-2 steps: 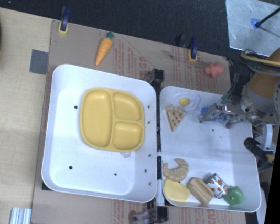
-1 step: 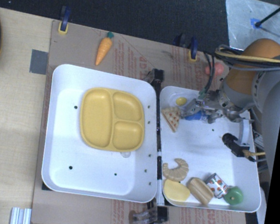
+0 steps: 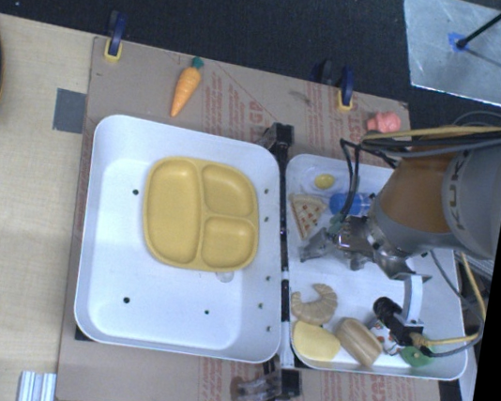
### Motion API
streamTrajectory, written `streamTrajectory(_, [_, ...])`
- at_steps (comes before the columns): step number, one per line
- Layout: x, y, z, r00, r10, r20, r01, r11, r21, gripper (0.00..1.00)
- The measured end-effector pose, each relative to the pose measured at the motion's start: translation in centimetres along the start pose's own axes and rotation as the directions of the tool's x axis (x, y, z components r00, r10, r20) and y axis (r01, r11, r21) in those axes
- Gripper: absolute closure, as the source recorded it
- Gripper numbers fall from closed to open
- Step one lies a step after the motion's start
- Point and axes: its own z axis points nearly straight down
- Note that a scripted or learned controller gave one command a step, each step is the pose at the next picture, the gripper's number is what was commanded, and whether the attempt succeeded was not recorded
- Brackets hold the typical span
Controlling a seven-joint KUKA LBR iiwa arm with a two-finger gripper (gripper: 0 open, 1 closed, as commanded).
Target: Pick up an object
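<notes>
low over right bin [image 3: 450, 371] — tool [image 3: 327, 246]

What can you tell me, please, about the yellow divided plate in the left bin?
The yellow divided plate looks like matte, pale mustard plastic, a rounded rectangle with a raised rim. Ridges split it into three compartments: one long one on its left side and two smaller ones on its right. It lies flat, right way up and turned slightly askew, in the upper middle of the left bin. Nothing shows in its compartments, and only the bin floor touches it.
</notes>
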Motion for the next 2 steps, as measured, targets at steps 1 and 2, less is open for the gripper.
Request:
streamTrajectory(1, [-9.1, 4.0, -0.3, 1.000, 0.005, 0.009, -0.005, 1.000, -0.015, 0.00])
streamTrajectory(2, [-9.9, -9.4, 0.1, 1.000, 0.007, 0.000, -0.007, 1.000, 0.001, 0.00])
